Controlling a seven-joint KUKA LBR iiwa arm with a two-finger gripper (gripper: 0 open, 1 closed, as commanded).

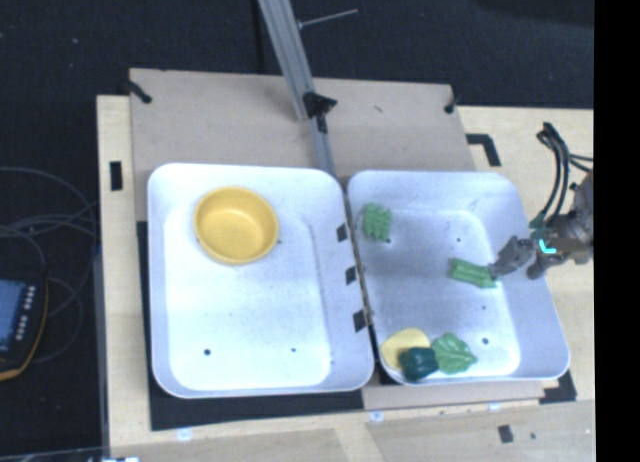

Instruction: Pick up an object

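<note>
Nearest the camera, at the near edge of the right bin (520,350), sits a small cluster: a yellow piece (400,341), a dark teal block (418,361) touching it, and a light green leafy piece (455,353) just to the right. All three lie loose on the bin floor.

Further back, approx mid-bin toward the right wall, a green oblong piece (470,273) lies flat, tilted a bit. The gripper (508,257) is right beside its right end, reaching in from the right w/ the arm (570,235) behind it. Tip looks close to or touching the piece, but it's too small and dark to judge whether it's clenched or released, so can't tell. Piece isn't visibly between anything, and it rests on the floor, so no lift yet.

Far-left part of the same bin: another green leafy piece (376,221), near the divider, well apart from the gripper.

Left bin (180,330): a yellow bowl (236,224) in its far-left area, upright.

Progress, as I read it: approach done or nearly, w/ the oblong piece the likely target. Left to do: close on it, raise it clear. Nothing picked up so far.
</note>
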